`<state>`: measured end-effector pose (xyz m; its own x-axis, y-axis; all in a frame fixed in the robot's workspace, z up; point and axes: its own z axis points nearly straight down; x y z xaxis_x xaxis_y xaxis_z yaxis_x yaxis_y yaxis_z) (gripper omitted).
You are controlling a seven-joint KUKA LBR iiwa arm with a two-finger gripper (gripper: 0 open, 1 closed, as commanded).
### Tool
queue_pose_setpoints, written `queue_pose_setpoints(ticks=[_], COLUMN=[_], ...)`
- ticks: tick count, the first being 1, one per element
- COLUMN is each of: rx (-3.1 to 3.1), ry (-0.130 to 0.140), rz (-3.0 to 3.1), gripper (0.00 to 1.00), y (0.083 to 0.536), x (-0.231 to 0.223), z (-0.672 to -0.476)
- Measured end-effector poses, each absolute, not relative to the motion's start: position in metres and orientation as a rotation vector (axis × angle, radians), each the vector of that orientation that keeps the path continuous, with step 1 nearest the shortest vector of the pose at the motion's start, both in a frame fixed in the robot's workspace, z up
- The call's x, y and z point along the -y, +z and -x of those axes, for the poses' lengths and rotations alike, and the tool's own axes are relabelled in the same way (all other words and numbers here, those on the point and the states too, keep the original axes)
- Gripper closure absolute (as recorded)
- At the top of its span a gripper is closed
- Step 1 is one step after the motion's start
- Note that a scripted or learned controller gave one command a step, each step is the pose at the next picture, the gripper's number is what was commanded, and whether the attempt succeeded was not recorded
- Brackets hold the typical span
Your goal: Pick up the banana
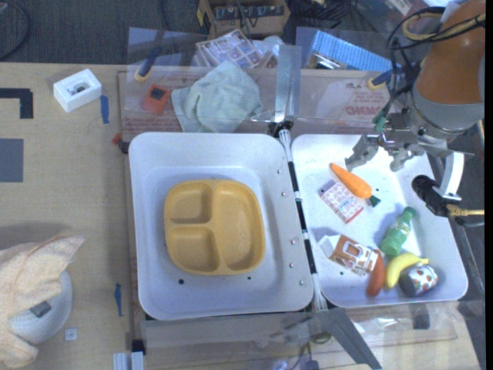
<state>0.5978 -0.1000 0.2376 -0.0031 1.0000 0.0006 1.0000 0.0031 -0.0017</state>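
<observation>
Banana (401, 267) lies near the front corner of the right bin (454, 241), small and yellow, just beside a round dark and shiny ball (418, 280) and touching or almost touching a red sausage-shaped toy (375, 277). Just behind it stands a green bottle (397, 233), tipped a little. A small box with orange and white on it (353, 254) sits to the left of the banana. Farther back in the same bin are a carrot (352, 182) and a little red and white packet (340, 200). The gripper (383, 153) hangs over the back of the right bin, well apart from the banana, with its two fingers spread wide and nothing between them. The left bin (146, 206) holds a yellow tray (215, 226) with three sections.
</observation>
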Motion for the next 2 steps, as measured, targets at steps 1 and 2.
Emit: queue_pose_setpoints(ticks=[1,2], rx=[2.527,2.433], ry=[0.000,-0.006], rz=[1.865,1.999], gripper=[0.00,0.00], y=[0.145,0.088], x=[0.159,0.213], z=[-0.553,-0.481])
